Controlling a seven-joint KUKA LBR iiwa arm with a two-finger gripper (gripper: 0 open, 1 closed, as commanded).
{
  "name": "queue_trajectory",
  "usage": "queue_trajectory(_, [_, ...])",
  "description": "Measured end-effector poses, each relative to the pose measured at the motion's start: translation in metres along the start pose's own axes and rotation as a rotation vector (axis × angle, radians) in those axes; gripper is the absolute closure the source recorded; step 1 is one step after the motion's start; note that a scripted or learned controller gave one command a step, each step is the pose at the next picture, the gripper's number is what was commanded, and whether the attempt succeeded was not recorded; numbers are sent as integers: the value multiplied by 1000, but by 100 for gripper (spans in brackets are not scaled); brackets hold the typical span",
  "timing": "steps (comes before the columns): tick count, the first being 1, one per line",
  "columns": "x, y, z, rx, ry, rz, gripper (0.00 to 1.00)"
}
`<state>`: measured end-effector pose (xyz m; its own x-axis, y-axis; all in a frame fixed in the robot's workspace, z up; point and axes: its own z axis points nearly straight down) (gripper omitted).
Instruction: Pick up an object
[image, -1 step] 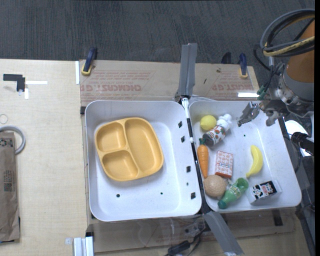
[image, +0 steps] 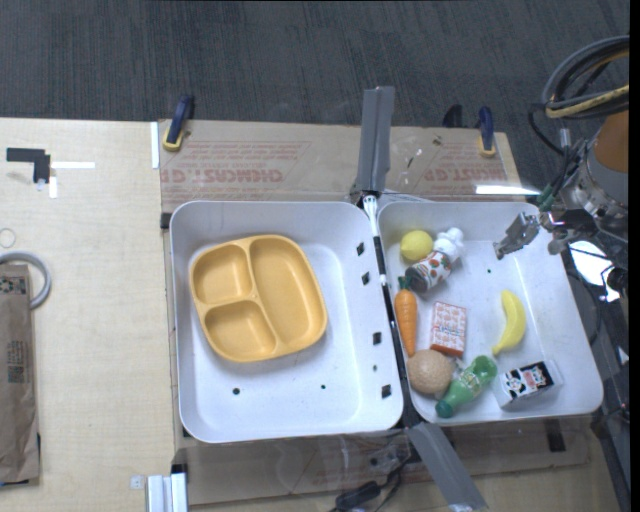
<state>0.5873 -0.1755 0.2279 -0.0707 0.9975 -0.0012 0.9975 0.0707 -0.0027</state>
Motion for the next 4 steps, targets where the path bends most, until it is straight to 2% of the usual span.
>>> queue_trajectory(1, [-13,-70,137,0,1,133,0])
queue_trajectory(2, [-13,-71,128,0,1,136,100])
queue_trajectory(3, [-18,-96,105,0,2,5,100])
queue_trajectory(4, [8,-100,18,0,0,185,100])
